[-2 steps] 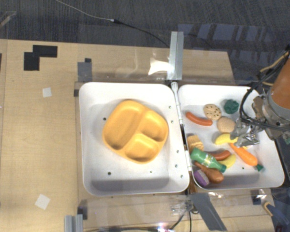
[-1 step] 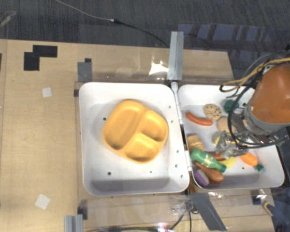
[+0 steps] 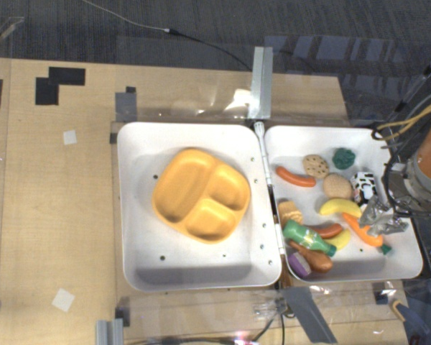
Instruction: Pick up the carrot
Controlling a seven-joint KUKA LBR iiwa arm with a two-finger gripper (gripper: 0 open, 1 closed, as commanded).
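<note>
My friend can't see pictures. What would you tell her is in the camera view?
A robot gripper hangs low over an orange carrot in the right white bin, among toy foods like a banana, a cookie and a green bottle. The left white bin holds a yellow divided plate.

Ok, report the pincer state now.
Pincer: low in the right bin, at the carrot; open or shut cannot be told, and no grasp is visible.
</note>
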